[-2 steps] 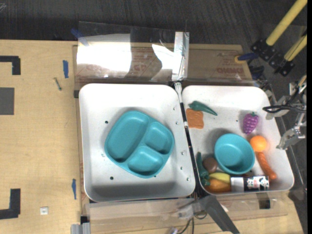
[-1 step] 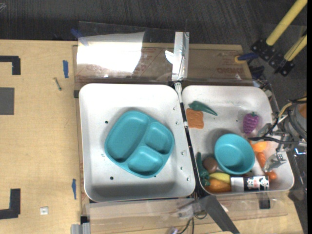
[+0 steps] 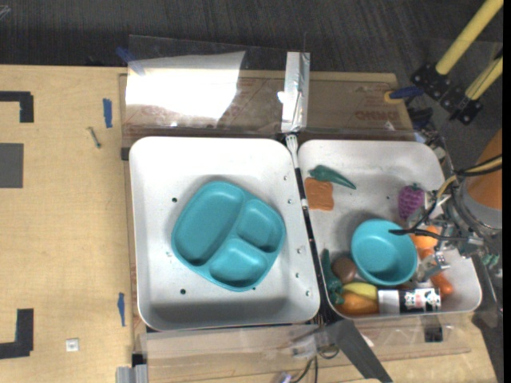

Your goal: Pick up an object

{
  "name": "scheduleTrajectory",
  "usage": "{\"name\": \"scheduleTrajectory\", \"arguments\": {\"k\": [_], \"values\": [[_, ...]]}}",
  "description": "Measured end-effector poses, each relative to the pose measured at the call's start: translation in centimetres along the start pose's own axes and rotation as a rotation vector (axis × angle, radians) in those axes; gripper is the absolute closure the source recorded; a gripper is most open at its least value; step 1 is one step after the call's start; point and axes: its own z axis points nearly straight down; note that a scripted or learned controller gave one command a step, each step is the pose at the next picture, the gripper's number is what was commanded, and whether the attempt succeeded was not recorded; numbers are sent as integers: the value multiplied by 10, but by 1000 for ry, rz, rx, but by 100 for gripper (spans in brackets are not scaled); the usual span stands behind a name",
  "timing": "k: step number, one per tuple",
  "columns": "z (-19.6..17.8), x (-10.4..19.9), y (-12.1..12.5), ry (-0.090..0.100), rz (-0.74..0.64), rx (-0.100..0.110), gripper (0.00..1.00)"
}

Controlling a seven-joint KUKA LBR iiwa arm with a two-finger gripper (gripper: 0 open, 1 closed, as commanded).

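Observation:
The right bin (image 3: 375, 156) holds a teal bowl (image 3: 383, 251), an orange carrot piece (image 3: 319, 195) with a green leaf (image 3: 334, 176) beside it, purple grapes (image 3: 411, 200), a black-and-white bottle (image 3: 411, 299) lying along the front wall, a yellow toy (image 3: 359, 291) and a brown one (image 3: 345, 268). My gripper (image 3: 444, 250) hangs low at the bin's right side, just right of the bowl, over small orange pieces (image 3: 427, 239). Cables and the wrist cover much of it. I see nothing clearly held.
A teal divided plate (image 3: 229, 234) lies in the middle of the left bin (image 3: 152, 174). A clear plastic sheet (image 3: 184, 90) and a metal strip (image 3: 295, 90) lie behind the bins. Yellow tripod legs (image 3: 471, 26) stand at the top right.

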Motion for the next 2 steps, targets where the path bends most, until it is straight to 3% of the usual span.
{"name": "scheduleTrajectory", "arguments": {"k": [1, 2], "values": [[-14, -5, 1, -13, -3, 3, 100], [-112, -65, 33, -6, 201, 0, 100]]}}
